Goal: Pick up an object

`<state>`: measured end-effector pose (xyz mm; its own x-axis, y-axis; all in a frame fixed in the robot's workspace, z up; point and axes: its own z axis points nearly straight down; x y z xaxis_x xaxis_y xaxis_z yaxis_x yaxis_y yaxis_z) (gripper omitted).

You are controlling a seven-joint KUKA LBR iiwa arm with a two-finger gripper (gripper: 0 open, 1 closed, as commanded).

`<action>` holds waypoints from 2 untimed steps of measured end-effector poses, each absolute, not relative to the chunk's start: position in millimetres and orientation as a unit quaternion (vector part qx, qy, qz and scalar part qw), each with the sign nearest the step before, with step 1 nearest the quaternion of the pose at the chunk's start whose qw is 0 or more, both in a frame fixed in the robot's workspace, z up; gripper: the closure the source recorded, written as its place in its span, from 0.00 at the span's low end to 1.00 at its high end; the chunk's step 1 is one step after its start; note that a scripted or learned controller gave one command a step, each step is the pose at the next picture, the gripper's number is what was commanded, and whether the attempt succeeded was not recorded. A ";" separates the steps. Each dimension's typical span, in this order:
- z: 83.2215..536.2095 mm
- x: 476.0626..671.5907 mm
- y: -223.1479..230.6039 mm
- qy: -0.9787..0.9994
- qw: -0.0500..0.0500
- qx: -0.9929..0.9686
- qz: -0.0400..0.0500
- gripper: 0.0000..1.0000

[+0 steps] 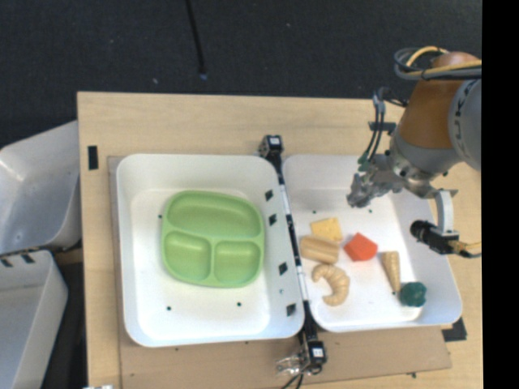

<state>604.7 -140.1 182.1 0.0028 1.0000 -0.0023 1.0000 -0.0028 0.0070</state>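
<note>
Toy foods, a croissant (pixel 332 284) among them, are seen below the tool (pixel 361 194); its state cannot be told.

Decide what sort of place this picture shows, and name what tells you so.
Probably a robotics lab test bench: a grey-and-orange robot arm hangs over two white bins, one holding toy food such as a croissant, the other a green divided plate.
</note>
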 end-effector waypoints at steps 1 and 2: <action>233.7 602.8 -150.3 0.705 0.003 0.709 0.002 1.00; 288.0 603.9 -151.8 0.708 0.003 0.706 0.002 1.00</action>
